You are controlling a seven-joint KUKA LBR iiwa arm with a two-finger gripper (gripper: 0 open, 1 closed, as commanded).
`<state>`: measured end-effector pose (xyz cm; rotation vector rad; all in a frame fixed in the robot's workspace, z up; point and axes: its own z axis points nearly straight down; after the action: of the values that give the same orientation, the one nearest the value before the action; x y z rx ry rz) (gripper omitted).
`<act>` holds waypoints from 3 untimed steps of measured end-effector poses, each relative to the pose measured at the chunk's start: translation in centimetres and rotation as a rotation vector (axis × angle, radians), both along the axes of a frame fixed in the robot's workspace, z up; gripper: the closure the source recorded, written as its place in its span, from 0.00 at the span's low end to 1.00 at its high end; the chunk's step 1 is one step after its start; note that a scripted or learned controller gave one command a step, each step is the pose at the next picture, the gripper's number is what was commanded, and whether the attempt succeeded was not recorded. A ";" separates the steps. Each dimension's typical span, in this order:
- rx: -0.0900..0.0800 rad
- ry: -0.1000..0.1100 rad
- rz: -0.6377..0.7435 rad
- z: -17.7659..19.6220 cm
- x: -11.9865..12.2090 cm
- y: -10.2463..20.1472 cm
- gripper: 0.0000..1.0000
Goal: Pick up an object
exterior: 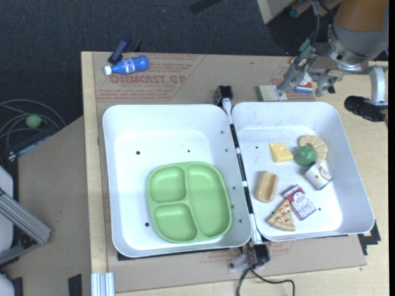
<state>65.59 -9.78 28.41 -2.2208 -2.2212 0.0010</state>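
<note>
- The pickable things all sit in the right-hand bin (345,165), a small cluster of toy food toward its far-right half.
- Taking the green ball-like piece (305,156) as the marker: a yellow cheese wedge (281,152) lies just left of it, and a pale scalloped cookie shape (313,143) touches it from behind.
- A small white cup with a red mark (318,175) sits just in front of the green piece.
- Further forward and left are a tan bread-like block (266,185), a red-and-white carton (300,203) and a pizza slice (282,217).
- These look like light, hard plastic toys: stiff, somewhat slick, not fragile.
- The tan block seems the easiest take, I'd say; it stands apart and offers two long parallel sides to pinch across.
- The cheese wedge is also clear, though its sloped faces may slip.
- The green piece is crowded and round, likely to squirt out.
- The gripper (295,74) hangs beyond the bin's far rim, well behind the green piece, over the bench; its fingers (289,82) look parted and carry nothing.
- The left bin (123,165) holds a green divided plate (188,201).
</note>
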 end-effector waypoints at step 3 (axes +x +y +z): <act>0.000 -0.002 -0.002 -18.9 -4.6 -2.8 1.00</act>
<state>60.96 -12.56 9.48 -2.2241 -2.2202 -0.0013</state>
